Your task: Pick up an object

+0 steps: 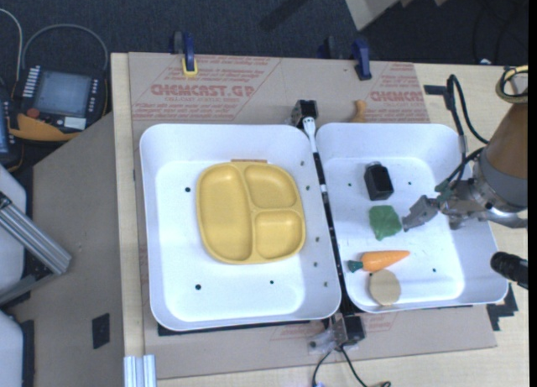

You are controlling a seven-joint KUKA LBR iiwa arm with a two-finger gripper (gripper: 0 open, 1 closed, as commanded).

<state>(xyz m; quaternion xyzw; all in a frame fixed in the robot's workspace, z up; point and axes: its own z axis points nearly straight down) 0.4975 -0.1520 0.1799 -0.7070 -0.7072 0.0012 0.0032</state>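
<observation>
At frame centre-left, the left bin (159, 209) holds a yellow 3-compartment plate (250, 211). The right bin (436, 138) holds a black block (378, 180), a green piece (385, 222), a carrot (384, 259) and a tan disc (386, 287). The pincer (417, 214) hovers just right of the green piece; whether it is spread, I cannot tell.

Bench (277, 87) with two bins

Left white bin (168, 234) lies touching the right white bin (436, 146), both directly on the bench.
</observation>
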